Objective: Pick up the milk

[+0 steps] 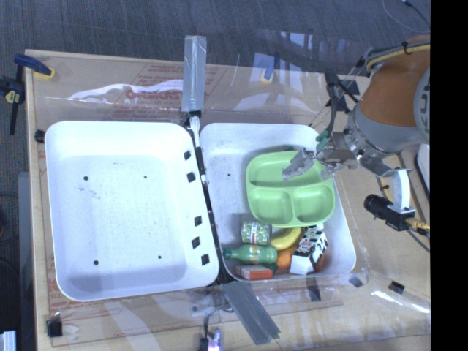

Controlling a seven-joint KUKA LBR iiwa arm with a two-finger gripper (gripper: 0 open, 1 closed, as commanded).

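Grey tape strip [251,319] lies at the bench's near edge, flat and matte, just below where the two bins meet. Going left to right from there: the left bin [66,269] is a shallow white plastic tray with rounded corners and a faintly speckled floor. Black clips run down the seam between it and the right bin [219,152], which is the same moulded shape.

Along the right bin's near wall sits a tight cluster. A green bottle [251,254] lies on its side, smooth and glossy, with a small orange-red box [255,272] just below it and a green-and-white can [255,232] just above. A yellow banana [287,238] curves beside the can. The milk [308,251] is at the right end of this cluster, a small carton with black and white print, tilted and touching the banana and something orange beside it. Behind them rests a green divided plate [289,196], hard plastic with three compartments.

By my judgement the carton is light, stiff cardboard that could dent under a hard squeeze, its coated faces somewhat slick. Its two flat sides look like the best hold, approached from above on the right, where neighbours crowd it least.

The gripper [313,159] hovers over the plate's far right rim, well apart from the milk, fingers spread and holding nothing.
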